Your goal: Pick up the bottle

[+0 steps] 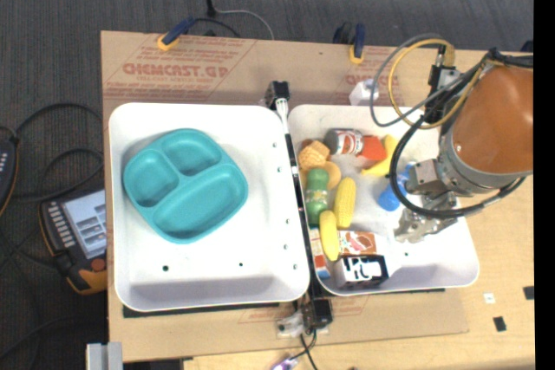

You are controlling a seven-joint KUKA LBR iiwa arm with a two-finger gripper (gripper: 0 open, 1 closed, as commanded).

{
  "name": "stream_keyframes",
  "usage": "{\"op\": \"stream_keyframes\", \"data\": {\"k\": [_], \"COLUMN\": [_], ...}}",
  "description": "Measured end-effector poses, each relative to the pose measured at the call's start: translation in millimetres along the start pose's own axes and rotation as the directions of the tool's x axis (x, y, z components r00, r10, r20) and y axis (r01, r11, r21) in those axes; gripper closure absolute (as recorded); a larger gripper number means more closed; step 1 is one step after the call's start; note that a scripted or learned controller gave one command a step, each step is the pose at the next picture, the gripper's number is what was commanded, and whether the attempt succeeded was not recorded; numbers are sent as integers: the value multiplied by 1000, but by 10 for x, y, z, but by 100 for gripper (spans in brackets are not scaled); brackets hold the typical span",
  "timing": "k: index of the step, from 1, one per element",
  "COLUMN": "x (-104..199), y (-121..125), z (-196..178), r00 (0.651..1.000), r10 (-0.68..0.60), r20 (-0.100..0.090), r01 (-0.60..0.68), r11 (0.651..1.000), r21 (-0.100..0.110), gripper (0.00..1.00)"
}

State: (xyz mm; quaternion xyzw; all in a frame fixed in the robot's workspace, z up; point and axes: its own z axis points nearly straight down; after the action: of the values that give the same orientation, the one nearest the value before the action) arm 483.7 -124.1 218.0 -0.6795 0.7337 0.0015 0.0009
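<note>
**Lining up on the bottle**

My gripper (422,225) hangs low in the right bin (464,269) — whether it's wide or narrow, I cannot tell. The bottle (318,192), green, lies left of the corn cob (345,199), touching it. I judge I should shift left across the cob and descend squarely — neighbours crowd close.

- Teal divided plate (185,184) in the white left bin (139,286)
- Yellow corn cob (345,200), centre right
- Green bottle (317,191)
- Orange-banded grey arm (494,130), right edge
</note>
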Motion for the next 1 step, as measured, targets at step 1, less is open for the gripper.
{"op": "stream_keyframes", "data": {"k": [1], "x": [-216], "y": [16], "z": [255], "r00": [982], "r10": [-188], "r20": [-1], "r01": [188], "r11": [982], "r21": [-1], "gripper": [100]}}
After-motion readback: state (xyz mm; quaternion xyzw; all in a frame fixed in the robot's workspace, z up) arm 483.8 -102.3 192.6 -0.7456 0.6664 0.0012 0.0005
